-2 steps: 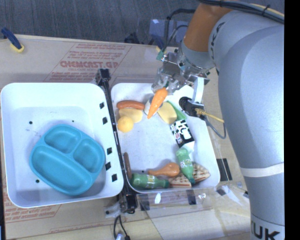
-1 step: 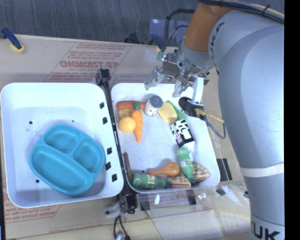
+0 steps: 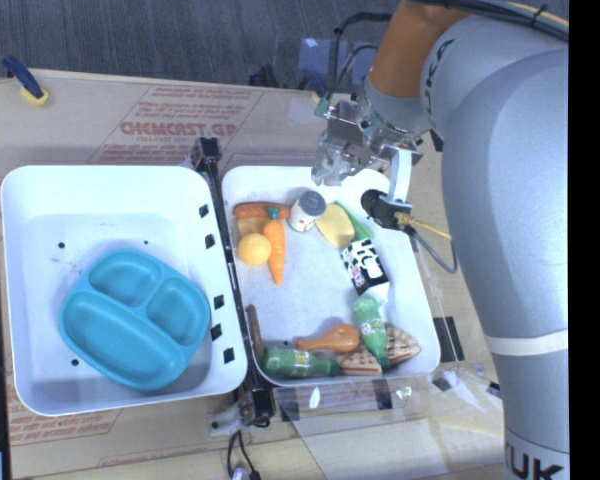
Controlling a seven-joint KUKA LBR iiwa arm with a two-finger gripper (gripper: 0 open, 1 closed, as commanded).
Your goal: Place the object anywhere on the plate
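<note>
We see the blue plate (image 3: 135,318) lying in the left bin (image 3: 20,268), toward its near left corner. The toy foods, among them a carrot (image 3: 275,248), a yellow ball (image 3: 255,249) and a green bottle (image 3: 298,362), sit in the right bin (image 3: 420,298). The claw (image 3: 332,164) hovers over that bin's far edge; we cannot tell its state.
</note>
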